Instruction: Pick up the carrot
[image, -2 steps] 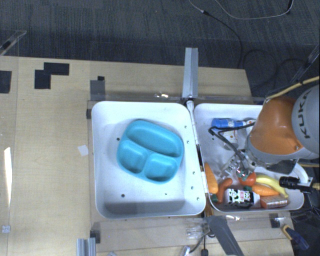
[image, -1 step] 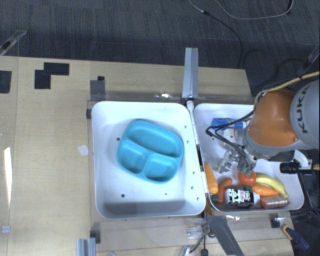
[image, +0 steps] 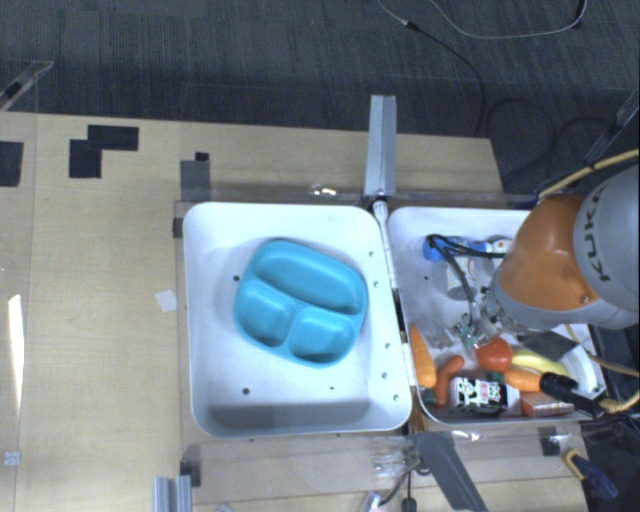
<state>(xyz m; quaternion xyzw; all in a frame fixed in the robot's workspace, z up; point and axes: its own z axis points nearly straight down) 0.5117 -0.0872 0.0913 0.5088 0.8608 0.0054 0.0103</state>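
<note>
Camera view: approach step, carrot not yet grasped. The carrot (image: 422, 360) lies along the left wall of the right bin (image: 405, 235), beside a tomato (image: 493, 354) and a small bottle (image: 478, 392). The arm (image: 555, 265) reaches in from the right, wrist bent down over the clutter; its gripper (image: 470, 328) hangs near the carrot, and whether spread or closed cannot be told. Next: shift left, descend over the carrot.

In your left bin (image: 205, 300) lies a blue divided plate (image: 300, 300), while your right bin (image: 415, 235) crowds a tomato (image: 493, 353), banana (image: 540, 362) and dark bottle (image: 478, 392) together.
</note>
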